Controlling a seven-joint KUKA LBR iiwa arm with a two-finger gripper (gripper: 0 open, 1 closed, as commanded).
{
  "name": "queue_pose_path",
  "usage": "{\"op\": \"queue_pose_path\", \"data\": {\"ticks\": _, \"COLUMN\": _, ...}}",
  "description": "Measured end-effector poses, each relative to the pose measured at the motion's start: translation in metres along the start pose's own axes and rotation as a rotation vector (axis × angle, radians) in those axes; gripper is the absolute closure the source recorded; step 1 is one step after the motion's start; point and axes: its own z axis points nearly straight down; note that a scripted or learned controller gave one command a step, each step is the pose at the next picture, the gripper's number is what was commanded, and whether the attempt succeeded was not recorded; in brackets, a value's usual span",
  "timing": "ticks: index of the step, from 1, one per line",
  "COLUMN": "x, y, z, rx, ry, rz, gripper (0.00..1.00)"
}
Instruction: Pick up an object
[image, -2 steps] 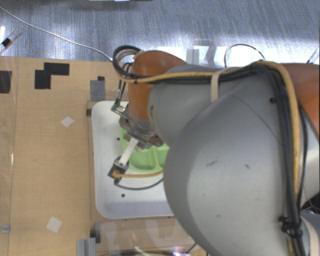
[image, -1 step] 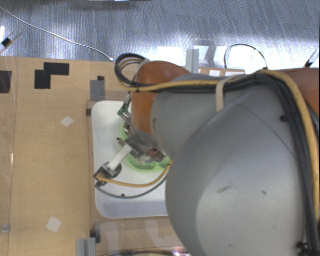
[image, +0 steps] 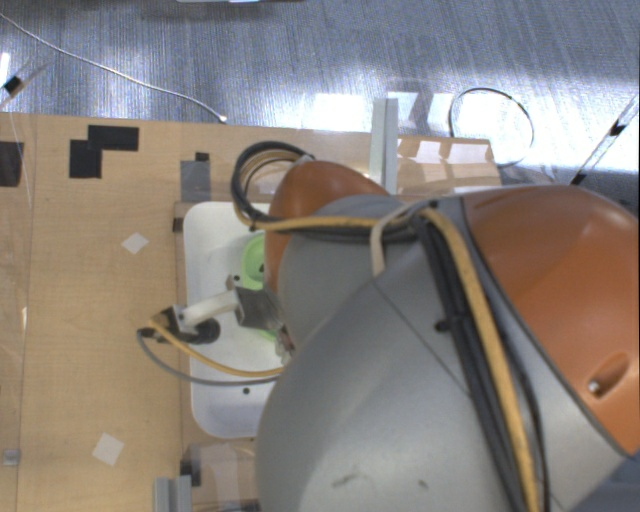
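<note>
Across the right and centre of the frame, the grey arm (image: 400, 400) looms close under the camera, its orange band (image: 318, 192) pointing toward the upper middle. A yellow cable (image: 470, 290) and black cables run along its casing.

Left of the arm lies a white bin (image: 215, 235), partly covered by the arm, on the pale wooden surface (image: 90, 320). Over the middle of the bin sits the claw (image: 258, 308), seen as a grey block with a white cylinder (image: 207, 310) sticking out to the left. Whether the claw is wide, narrow or holding anything cannot be told, since its working end is hidden from above.

A light green object (image: 254, 262) lies in the bin just above the claw, at the arm's edge; only part of it shows, and its shape is unclear. Yellow and grey cables (image: 215, 372) loop from the cylinder's end across the lower part of the bin.

Black patches (image: 103, 148) mark the surface at upper left, and two small pale squares (image: 134, 242) lie on it.
</note>
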Motion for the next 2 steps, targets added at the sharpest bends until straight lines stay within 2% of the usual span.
{"op": "queue_pose_path", "data": {"ticks": 2, "x": 0.002, "y": 0.000, "z": -0.023, "rx": 0.001, "ry": 0.005, "rz": 0.039, "gripper": 1.00}}
